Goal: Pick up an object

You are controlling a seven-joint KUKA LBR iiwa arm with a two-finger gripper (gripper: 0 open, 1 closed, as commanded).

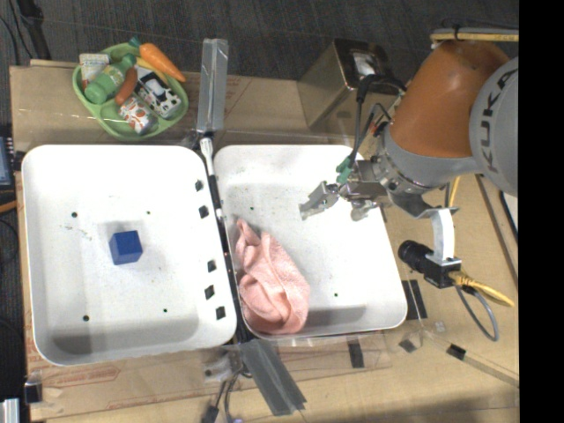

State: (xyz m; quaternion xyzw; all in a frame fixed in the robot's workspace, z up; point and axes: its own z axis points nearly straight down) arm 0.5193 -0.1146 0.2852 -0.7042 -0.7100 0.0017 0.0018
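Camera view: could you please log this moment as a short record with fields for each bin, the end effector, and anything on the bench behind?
left bin: one blue cube, left of centre
right bin: pink cloth, crumpled against the left wall near the front
end effector: above the right bin, back of the cloth, nothing seen between its fingers
arm: enters from the right
bench behind left bin: green bowl of toy food, including a carrot

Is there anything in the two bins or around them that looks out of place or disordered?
Nothing looks spilled or damaged. The pink cloth lies crumpled against the divider side of the right bin, and the blue cube sits squarely in the left bin. The green bowl of toys stands outside, behind the bins.
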